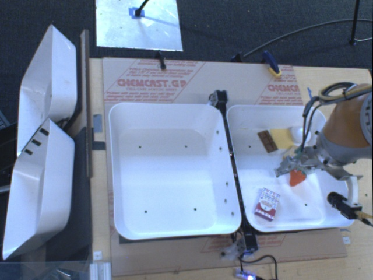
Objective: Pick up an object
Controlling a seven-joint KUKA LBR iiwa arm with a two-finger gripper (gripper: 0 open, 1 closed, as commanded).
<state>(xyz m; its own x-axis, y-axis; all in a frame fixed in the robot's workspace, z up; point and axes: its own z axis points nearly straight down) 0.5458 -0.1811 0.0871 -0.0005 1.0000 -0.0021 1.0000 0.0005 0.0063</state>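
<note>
Orange and cone-like, a small object [297,177] is seen right at the gripper [296,167] in the right bin [250,116], but whether it is pinched cannot be told. A brown bar [267,141] and a yellow piece [281,136] are set toward the bin's far edge, a red-and-white box [267,204] near its front edge. The left bin [122,116] is placed just beside, across a black divider [231,156].

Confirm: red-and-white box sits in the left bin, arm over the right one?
Not quite. The camera view shows the red-and-white box in the right bin, near its front edge. The arm is over the right bin, as you said.
</note>
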